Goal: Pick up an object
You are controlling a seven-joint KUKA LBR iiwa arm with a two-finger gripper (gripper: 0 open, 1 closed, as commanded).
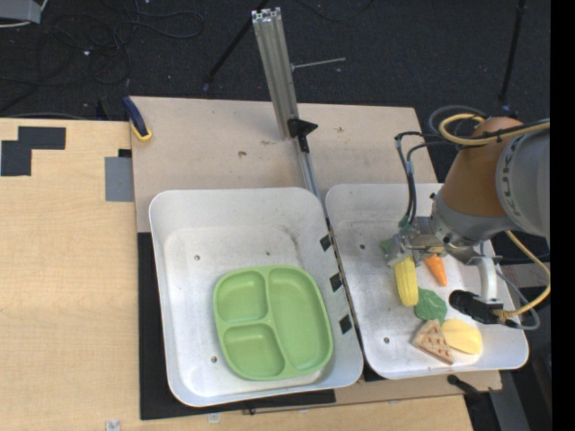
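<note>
Five toys crowd right bin (377, 348) near counter's right edge: corn (406, 282), carrot (436, 269), green piece (430, 305), pizza slice (433, 342), yellow piece (462, 336). End effector (415, 244) low above corn's top end, grip state cannot tell. Risk: touching neighbours cause glancing contact, corn skids away.

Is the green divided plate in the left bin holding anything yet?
Empty. All three compartments of the green plate show bare green; the toy food lies in the right bin.

Grey arm reaching in from right, pincer (411, 243) lowered
</note>
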